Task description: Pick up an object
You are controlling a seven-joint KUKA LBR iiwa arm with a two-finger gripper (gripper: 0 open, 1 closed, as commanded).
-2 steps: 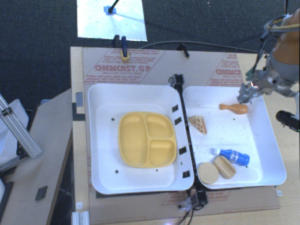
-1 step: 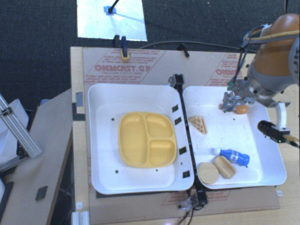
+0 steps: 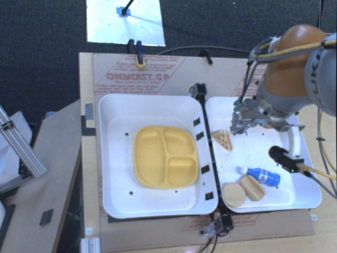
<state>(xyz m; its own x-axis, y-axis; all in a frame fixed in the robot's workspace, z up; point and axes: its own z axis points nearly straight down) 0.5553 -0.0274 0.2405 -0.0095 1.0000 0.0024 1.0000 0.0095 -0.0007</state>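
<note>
My gripper hangs over the back left part of the right bin, pointing down. Just to its lower left lies a tan waffle-like wedge near the bin's left wall. A blue bottle with a white cap lies toward the front of that bin. Beside it sit a brown bread roll and a round tan biscuit. I see nothing between the fingers.
The left bin holds a yellow divided plate. A black divider with clips runs between the bins. The arm's body covers the back right of the right bin.
</note>
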